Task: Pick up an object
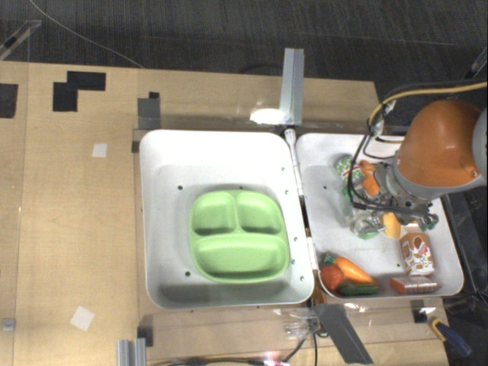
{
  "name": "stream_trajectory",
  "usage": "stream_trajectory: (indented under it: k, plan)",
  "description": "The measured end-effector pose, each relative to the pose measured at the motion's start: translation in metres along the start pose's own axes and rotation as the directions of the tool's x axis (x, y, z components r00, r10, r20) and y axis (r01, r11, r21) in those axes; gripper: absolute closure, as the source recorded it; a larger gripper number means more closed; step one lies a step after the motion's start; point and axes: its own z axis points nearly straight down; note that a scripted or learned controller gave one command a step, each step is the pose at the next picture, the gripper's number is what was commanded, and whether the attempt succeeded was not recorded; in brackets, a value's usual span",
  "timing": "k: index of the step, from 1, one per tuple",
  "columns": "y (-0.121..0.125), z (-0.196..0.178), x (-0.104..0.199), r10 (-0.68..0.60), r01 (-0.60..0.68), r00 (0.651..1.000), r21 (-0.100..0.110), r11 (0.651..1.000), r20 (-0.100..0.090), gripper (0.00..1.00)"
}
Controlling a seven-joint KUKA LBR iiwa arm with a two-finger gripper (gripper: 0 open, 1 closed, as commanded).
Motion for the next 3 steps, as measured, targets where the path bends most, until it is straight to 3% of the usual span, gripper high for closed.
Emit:
stream_trajectory:
  k: [1,2,3]
  plan:
    - [0.0,0.001,0.0,0.0,0.0,1.0,-0.001,1.0,-0.001,0.0]
    - [0.032,0.015,-0.021,-0.033,0.033,0.999,-0.009,0.999,-0.019,0.0]
    - [0.002,0.018,-0.06,-0.3,0.3,0.954,-0.016,0.954,-0.016,0.0]
